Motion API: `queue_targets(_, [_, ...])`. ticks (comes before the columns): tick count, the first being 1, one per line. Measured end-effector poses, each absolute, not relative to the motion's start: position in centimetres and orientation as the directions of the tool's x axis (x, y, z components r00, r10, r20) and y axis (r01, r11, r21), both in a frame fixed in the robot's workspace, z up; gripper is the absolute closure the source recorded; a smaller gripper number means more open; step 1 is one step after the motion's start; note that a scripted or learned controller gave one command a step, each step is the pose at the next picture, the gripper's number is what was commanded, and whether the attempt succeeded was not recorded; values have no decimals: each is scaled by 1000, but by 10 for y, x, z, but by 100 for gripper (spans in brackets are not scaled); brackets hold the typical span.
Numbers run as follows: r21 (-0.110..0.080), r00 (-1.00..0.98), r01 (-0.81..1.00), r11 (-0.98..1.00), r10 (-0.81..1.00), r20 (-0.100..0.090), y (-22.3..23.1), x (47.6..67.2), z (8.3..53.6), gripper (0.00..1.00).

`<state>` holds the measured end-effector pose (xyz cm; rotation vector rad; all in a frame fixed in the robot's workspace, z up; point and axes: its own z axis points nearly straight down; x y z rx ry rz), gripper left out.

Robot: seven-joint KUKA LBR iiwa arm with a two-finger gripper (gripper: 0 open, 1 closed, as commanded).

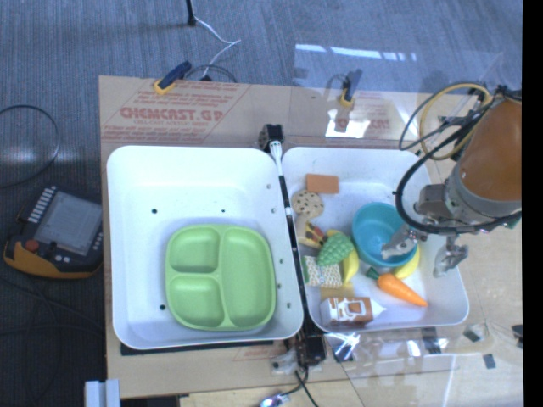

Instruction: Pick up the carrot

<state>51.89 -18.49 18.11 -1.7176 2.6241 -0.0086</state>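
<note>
Just below the gripper, toward the bin's near wall, the carrot lies flat on the floor of the right bin, its thick end toward the gripper's left and its tip pointing away to the lower right. Nothing is closed around it; it rests free, so the pick is not yet made.

One finger reaches over the rim of the blue bowl and the other hangs on the far side, so the hand stands wide, with nothing between the fingers. The carrot sits close under the gap between them but slightly forward of it, and I cannot tell how high the fingertips are above it.

A yellow piece lies between the bowl and the carrot, touching or nearly touching the carrot's thick end. Further to the gripper's left are a green toy, a cookie, an orange block and, nearer the front wall, a small carton. Well beyond these, the left bin holds a green tray.

By my reading, the approach is largely done: the hand is over the right bin and near the target. What is left is to centre over the carrot, descend clear of the bowl and yellow piece, close, and lift.
</note>
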Motion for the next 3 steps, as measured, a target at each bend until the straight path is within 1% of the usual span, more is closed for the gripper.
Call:
queue_targets(1, [-16, -6, -1000, 6, -1000, 2, -162, 490, 92, 0])
queue_targets(2, [-22, 508, -861, -508, -861, 11, -155, 493, 92, 0])
queue_targets(3, [-14, 771, -637, -771, -637, 8, -158, 490, 91, 0])
